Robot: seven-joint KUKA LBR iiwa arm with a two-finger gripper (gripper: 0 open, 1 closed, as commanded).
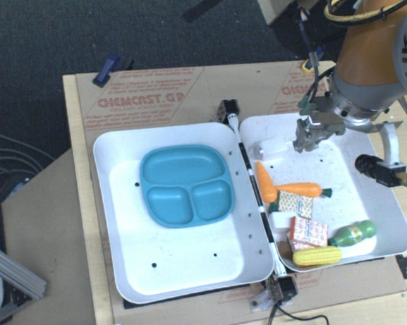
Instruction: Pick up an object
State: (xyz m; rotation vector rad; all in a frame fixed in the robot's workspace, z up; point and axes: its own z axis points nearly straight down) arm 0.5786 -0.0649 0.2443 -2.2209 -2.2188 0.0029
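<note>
My gripper (pixel 308 139) hangs over the back part of the right bin (pixel 388 209), above bare white floor. Nothing shows between its fingers. In front of it lie two toy carrots: one (pixel 264 181) against the bin's left wall, one (pixel 302 190) lying crosswise. Closer to the front are a patterned square packet (pixel 295 202), a red and white box (pixel 309 232), a yellow corn cob (pixel 318 256) and a green bottle (pixel 353 233).
The left bin (pixel 127 257) holds a blue divided plate (pixel 186 184). A black clip (pixel 228 109) sits at the back between the bins. The arm's grey body and a black part (pixel 377 169) overhang the right bin's right side.
</note>
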